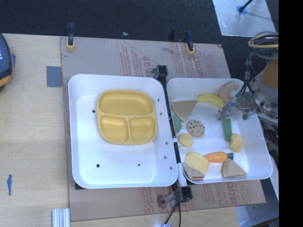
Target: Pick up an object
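While the arm [265, 86] reached in from the right, you had its gripper [232, 107] low over the upper right part of the right bin [265, 167]; whether its jaws were released or clenched you could not tell from this slant, and nothing was plainly seen between them. Just beside the gripper lay a yellow banana [211, 100], with a pale round piece [228, 89] behind it near the bin's far wall. Directly below the gripper lay a green stick [227, 129], upright in the view, and a small yellow lump [236, 142] touched its lower end. Toward the bin's left side you had a tan wedge [183, 109], a spotted cookie [195, 127] and a small yellow ball [185, 140]. Along the near wall lay a round yellow piece on a sandwich [195, 165], an orange carrot [217, 157] and a tan triangular slice [233, 169]. The left bin [80, 164] held a yellow divided plate [127, 116], well apart from the gripper.
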Action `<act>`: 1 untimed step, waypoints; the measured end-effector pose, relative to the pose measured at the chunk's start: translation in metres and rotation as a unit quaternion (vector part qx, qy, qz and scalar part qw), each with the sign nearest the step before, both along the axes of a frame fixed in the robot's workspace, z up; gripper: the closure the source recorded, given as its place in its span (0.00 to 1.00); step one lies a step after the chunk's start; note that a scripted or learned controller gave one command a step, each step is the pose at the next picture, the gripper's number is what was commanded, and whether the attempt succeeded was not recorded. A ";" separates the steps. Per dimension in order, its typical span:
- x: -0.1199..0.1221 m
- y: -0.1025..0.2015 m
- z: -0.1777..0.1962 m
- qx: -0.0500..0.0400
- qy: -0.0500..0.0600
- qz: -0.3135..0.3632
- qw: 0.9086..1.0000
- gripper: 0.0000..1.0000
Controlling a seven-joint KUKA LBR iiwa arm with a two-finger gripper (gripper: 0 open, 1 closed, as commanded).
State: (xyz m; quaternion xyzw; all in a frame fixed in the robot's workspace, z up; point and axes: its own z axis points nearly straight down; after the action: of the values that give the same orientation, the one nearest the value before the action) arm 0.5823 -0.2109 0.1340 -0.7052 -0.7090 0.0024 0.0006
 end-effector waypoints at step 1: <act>0.002 0.000 -0.045 0.002 0.002 -0.001 1.000 0.00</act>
State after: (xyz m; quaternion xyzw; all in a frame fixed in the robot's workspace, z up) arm 0.5841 -0.2110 0.0895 -0.7057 -0.7085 0.0024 0.0029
